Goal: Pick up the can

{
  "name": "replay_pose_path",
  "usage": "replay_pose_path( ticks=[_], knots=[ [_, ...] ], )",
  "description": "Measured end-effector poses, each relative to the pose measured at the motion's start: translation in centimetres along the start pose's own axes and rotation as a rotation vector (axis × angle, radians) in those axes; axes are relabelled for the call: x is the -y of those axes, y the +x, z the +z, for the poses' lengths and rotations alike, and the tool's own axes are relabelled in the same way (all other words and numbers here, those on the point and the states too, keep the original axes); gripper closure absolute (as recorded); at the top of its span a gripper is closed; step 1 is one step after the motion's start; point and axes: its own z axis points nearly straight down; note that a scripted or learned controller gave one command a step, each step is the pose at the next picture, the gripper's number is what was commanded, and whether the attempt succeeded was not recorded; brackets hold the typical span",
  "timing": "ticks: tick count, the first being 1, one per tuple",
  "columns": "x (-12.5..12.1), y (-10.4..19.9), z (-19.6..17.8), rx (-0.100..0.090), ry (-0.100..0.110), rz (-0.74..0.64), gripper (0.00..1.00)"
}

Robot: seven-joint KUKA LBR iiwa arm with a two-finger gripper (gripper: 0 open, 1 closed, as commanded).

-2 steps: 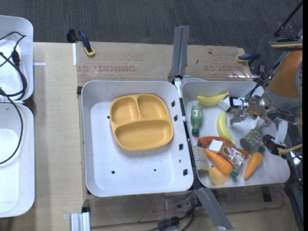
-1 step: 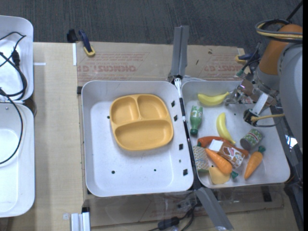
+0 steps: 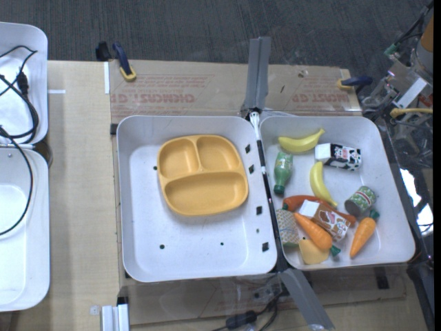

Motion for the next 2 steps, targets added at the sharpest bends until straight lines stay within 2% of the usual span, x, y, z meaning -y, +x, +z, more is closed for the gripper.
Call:
replay_pose_path(
  ticks=[1,2],
  knots=[
    [4.9,-1.9,9.8,0.001,0.003,0.025,0.00],
    [8.2,-4.7,4.0,0.002,0.004,0.129,0.00]
  ],
)
